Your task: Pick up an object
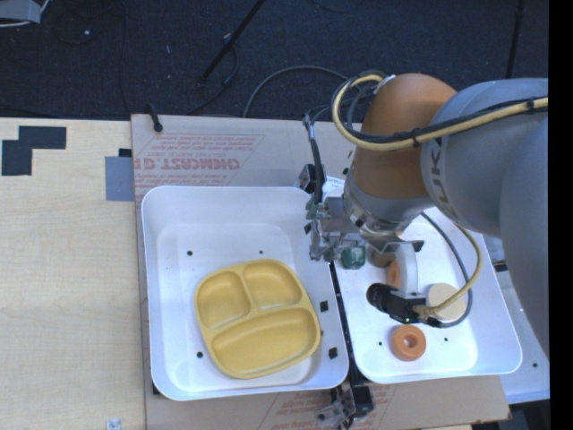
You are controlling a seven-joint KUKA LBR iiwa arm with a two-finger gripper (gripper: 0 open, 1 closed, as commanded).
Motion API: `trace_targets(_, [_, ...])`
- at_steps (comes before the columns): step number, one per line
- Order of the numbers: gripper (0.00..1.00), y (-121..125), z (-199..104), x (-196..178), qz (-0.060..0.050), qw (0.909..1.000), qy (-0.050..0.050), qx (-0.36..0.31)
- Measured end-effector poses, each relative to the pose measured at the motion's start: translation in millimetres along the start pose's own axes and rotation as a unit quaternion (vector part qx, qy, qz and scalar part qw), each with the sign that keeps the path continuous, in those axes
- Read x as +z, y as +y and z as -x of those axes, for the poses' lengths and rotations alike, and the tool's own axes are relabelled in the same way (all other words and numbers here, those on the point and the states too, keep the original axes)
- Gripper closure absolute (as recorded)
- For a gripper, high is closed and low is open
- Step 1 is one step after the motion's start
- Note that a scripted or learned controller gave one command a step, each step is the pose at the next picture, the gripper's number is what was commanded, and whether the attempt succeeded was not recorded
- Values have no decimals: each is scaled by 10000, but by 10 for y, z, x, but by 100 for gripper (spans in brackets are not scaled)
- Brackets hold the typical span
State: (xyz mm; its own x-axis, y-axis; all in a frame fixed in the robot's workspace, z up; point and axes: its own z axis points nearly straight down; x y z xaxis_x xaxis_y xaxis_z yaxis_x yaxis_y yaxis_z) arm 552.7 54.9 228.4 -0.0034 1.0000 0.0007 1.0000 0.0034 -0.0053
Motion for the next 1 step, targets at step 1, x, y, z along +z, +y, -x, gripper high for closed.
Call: trace_targets(1, [100, -82, -519, -31, 8, 10000, -4, -6])
